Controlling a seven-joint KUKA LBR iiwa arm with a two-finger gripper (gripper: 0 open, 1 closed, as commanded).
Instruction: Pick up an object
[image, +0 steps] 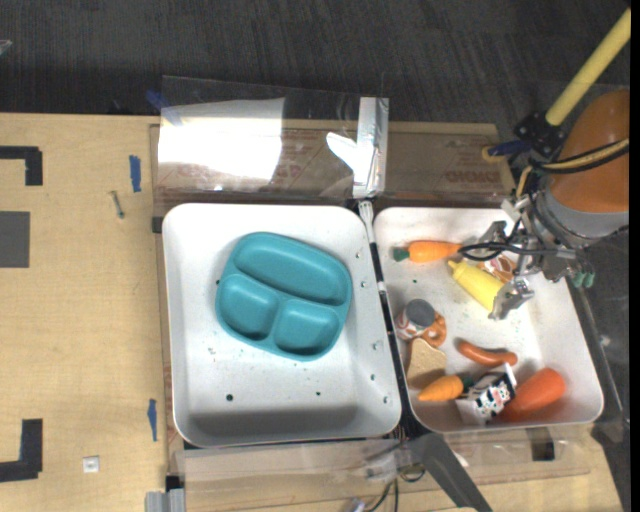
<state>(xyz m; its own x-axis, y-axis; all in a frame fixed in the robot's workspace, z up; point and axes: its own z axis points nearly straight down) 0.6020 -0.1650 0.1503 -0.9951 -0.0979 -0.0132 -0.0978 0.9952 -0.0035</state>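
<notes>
The right bin (585, 345) holds several toy foods. A carrot (435, 251) lies at its back, and a yellow piece (474, 283) lies just below it. My gripper (508, 290) hangs over the back right part of this bin, right beside the yellow piece and close to touching it. I see nothing clearly held. Further forward lie a red sausage (487, 352), a grey and orange round toy (420, 318), a tan slice (428, 358), a small orange piece (440, 389), a black and white toy (490, 396) and a larger orange-red piece (538, 391).
The left bin (200, 380) bears a teal divided plate (283, 293). A ridge (383, 320) where the two bin walls meet runs between the bins. Clear plastic sheeting (260, 145) stands behind the left bin. Yellow and black cables (560, 150) trail off the wrist at the upper right.
</notes>
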